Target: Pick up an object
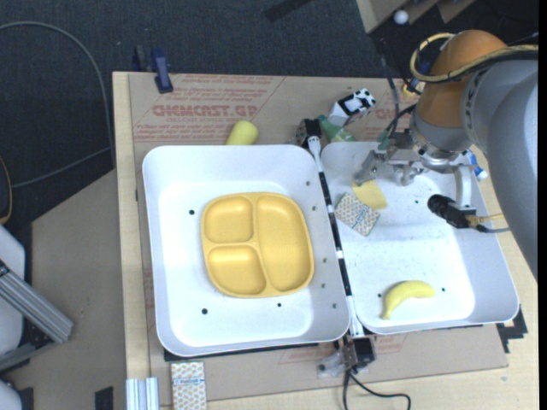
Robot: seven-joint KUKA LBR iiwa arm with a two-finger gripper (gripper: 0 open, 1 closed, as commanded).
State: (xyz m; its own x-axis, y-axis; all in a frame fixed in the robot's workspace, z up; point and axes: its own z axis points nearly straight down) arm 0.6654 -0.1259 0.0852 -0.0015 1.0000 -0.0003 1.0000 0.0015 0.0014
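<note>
Banana in right bin — yellow tray left

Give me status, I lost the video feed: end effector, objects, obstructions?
End effector low in right bin, far corner. Yellow block and patterned packet just beside it, ungrasped. Banana lies apart, nearer.

Well left of my fingers, a yellow three-compartment plastic plate lies in the left white bin. A small yellow cylinder rests on the brown cardboard sheet beyond it.

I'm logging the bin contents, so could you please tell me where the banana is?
The banana lies in the right bin, near its front edge, well below the claw.
</note>
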